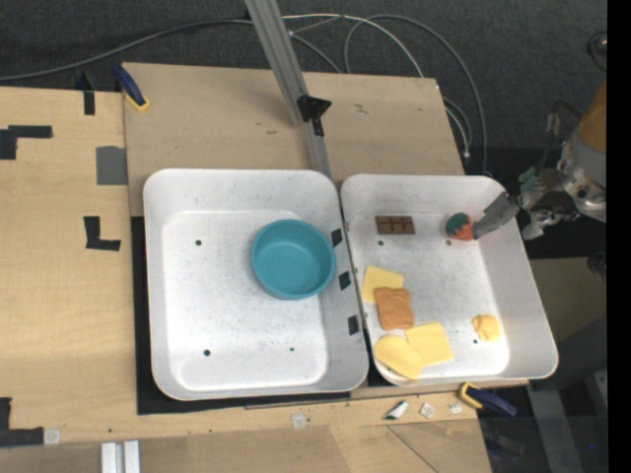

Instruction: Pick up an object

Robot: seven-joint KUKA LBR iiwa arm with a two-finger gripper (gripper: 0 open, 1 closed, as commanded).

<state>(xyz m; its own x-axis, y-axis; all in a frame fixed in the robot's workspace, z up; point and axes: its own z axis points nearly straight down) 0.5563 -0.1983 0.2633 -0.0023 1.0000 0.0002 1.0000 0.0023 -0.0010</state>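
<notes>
My gripper [513, 222] hangs over the right rim of the right bin [527, 294], open, with nothing between its fingers. One grey finger [493, 216] reaches to a small green and orange object [458, 227] at the bin's upper right and seems to touch its right side. The same bin holds a brown chocolate bar [395, 226], a slice of toast [394, 309] lying on yellow slices [380, 284], yellow cheese pieces [415, 349] near the front, and a small yellow piece [485, 326] at the right.
A blue bowl [292, 258] stands in the left bin [197, 313]. A grey pole [286, 57] slants across the back of the bench, and cables [414, 37] loop behind the right bin. Two clamps [133, 89] [483, 398] grip the board's edges.
</notes>
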